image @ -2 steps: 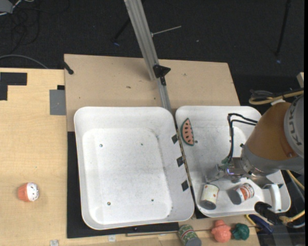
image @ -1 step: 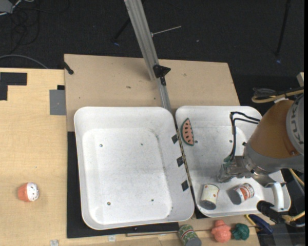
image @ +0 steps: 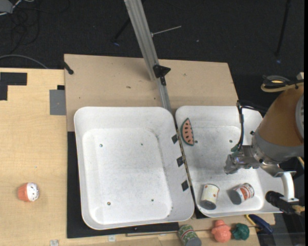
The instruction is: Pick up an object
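The camera view looks down on two shallow white bins set side by side on the bench. The left bin (image: 124,168) has its whole floor bare, bounded by a low rim all round. The right bin (image: 215,132) is more crowded: a watermelon-slice toy (image: 188,131) lies close against its left wall near the far edge, a white cup (image: 210,196) lies tipped over near the front edge, and a red-and-white can (image: 242,193) lies on its side just beside the cup, toward the front right corner. The middle of this bin's floor is open.

The grey arm (image: 282,127) leans in over the right bin's right edge, and the gripper (image: 237,164) hangs above the floor, behind the can and apart from it. I cannot tell how its fingers stand, and nothing shows between them.

On the bench past the bins' front edge sit a pink toy (image: 220,231) and a green toy (image: 240,231).
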Controlling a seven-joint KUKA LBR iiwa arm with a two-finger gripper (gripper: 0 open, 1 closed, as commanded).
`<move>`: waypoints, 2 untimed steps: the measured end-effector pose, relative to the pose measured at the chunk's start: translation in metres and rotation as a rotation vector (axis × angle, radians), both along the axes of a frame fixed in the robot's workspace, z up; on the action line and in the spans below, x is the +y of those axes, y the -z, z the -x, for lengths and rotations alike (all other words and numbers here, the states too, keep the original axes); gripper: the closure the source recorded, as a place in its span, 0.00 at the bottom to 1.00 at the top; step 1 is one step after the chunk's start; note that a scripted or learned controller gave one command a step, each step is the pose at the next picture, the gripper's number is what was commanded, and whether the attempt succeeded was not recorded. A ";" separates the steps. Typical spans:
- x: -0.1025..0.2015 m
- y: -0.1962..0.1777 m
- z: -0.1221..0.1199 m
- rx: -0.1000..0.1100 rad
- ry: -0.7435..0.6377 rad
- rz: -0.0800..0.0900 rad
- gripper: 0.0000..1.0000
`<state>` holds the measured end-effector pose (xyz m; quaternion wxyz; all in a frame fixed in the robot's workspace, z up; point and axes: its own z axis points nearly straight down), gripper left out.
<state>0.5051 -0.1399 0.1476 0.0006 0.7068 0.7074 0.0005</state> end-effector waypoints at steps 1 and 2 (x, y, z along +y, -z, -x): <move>-0.002 -0.042 0.001 0.000 0.000 0.000 1.00; 0.001 -0.085 -0.002 0.000 -0.001 0.000 1.00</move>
